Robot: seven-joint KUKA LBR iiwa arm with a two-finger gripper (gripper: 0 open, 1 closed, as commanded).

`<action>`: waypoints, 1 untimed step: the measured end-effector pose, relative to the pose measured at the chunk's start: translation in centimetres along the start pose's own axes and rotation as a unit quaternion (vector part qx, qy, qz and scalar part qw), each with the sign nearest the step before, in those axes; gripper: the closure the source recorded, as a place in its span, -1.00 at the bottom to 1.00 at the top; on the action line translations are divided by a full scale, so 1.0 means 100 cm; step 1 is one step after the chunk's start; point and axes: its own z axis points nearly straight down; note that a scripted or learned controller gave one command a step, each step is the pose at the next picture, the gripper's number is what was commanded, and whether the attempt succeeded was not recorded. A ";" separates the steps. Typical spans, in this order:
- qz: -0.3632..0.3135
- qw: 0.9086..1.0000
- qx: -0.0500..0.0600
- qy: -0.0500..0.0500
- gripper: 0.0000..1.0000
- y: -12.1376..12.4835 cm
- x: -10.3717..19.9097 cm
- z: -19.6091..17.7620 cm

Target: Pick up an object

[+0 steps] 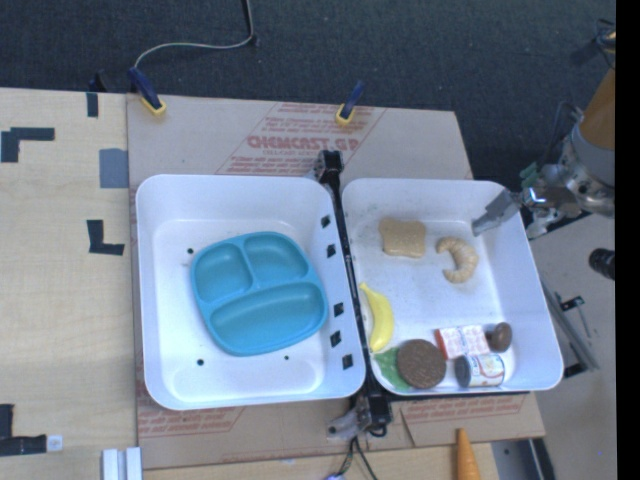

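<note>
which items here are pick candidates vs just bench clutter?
Pick candidates, right bin: bread slice, croissant, banana, brown cookie, red-and-white packet; left bin: blue divided plate.

Clutter: yellow clamps, cable, cardboard sheet.

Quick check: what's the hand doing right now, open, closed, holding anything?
Hand: at the right bin's right rim, nothing seen in it; open or closed cannot be told.
</note>
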 end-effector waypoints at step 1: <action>0.000 1.000 0.002 0.000 -1.00 0.040 -0.025 0.104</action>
